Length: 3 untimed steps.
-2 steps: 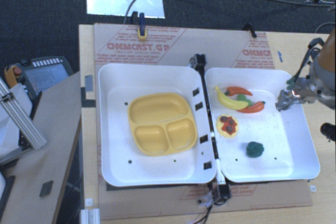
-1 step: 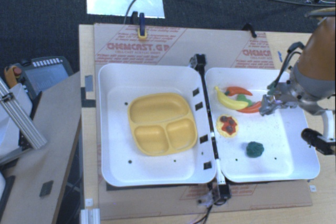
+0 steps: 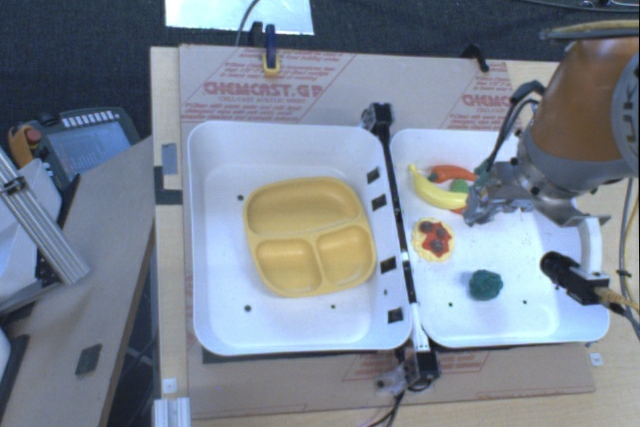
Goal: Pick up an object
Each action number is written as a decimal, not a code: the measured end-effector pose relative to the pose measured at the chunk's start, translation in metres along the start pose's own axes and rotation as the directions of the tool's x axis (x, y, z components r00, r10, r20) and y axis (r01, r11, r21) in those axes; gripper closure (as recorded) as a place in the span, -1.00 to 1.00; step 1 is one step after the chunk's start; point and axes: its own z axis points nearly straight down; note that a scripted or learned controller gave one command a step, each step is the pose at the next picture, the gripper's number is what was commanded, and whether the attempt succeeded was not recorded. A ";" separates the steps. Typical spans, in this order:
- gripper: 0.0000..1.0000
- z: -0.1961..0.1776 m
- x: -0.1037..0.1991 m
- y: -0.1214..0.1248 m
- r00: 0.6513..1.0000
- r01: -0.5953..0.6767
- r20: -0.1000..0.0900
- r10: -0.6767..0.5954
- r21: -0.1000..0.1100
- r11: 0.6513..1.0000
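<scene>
Bins sit side by side on your bench, two white ones. The left bin [image 3: 215,215] has a yellow tray [image 3: 305,235] in it, and the tray has three parts. The right bin [image 3: 520,315] has the toys you could pick from. A yellow banana [image 3: 436,192] lies near the top of that bin, and a red and green thing that looks like a carrot [image 3: 450,174] lies just behind it, touching or nearly so. A little round pizza [image 3: 433,238] with red bits on top lies just below the banana. A dark green ball that looks like broccoli [image 3: 486,284] sits lower down, apart from the rest.

Your arm [image 3: 590,105] comes in from the right, with its orange band up high. The gripper [image 3: 478,207] is down low in the right bin, right beside the end of the banana. You cannot tell how the hand stands from here; it is too small and dark. Nothing shows as held.

A black part [image 3: 570,275] pokes over the right side of that bin.
</scene>
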 end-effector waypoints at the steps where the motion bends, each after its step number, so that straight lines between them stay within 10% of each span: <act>1: 1.00 -0.010 0.057 -0.004 1.000 0.001 0.000 -0.001 -0.001 1.000; 3: 1.00 0.004 0.170 -0.011 1.000 0.000 0.000 0.000 0.003 1.000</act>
